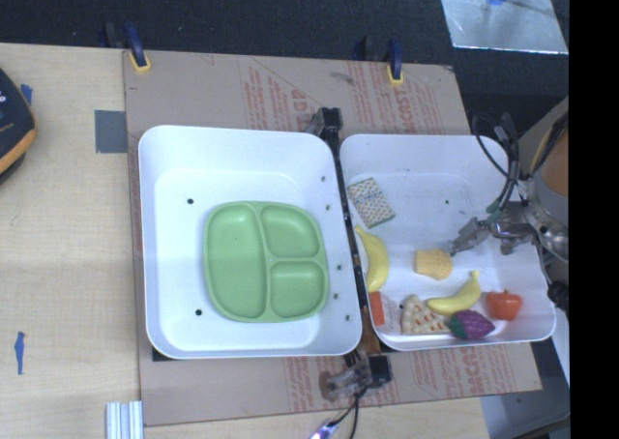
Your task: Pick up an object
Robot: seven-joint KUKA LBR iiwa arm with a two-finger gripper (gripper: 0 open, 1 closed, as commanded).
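Cheese (432, 264), judged light and stiff, is best pinched across its 2 flat sides. Gripper (476, 235) is seen beside it, part open, holding nothing.

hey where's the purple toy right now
The purple toy lies in the right bin, near its front right corner, between the small banana and the orange-red toy.

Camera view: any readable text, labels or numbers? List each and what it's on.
Red printing in strips on the brown cardboard sheet under the bins: too blurred to read.
Small patterned card in the right bin: a fine grid, no legible characters.
Green divided plate in the left bin: no marking visible.
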